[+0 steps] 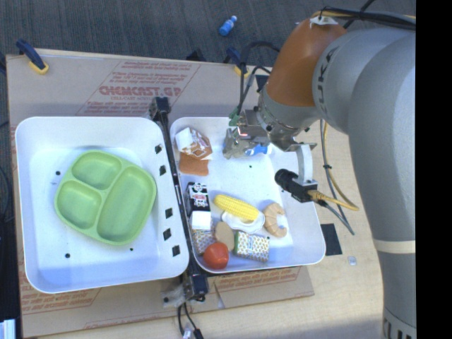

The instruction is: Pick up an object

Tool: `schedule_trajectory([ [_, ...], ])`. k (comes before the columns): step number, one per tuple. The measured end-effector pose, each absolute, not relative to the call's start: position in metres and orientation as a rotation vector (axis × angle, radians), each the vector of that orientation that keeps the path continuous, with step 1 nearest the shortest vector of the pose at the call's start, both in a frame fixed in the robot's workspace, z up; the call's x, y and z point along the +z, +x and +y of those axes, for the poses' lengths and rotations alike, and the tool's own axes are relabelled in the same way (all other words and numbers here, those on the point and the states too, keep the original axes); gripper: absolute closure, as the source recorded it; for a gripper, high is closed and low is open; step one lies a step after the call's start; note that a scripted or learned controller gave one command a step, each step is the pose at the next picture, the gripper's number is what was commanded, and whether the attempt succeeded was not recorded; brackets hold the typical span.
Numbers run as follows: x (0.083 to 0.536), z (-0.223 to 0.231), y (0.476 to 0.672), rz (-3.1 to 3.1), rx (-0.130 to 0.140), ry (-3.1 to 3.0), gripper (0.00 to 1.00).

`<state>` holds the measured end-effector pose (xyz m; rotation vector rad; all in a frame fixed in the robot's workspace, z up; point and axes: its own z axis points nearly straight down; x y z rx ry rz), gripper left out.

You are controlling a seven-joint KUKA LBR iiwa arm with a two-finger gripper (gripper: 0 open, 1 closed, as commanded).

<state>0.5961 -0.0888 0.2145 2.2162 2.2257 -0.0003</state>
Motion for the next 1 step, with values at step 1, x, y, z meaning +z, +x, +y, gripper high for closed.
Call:
schedule_trajectory([
  [1, 0.2032, -0.1085, 0.5958, 2.228, -0.004, 2.218, 1.0],
])
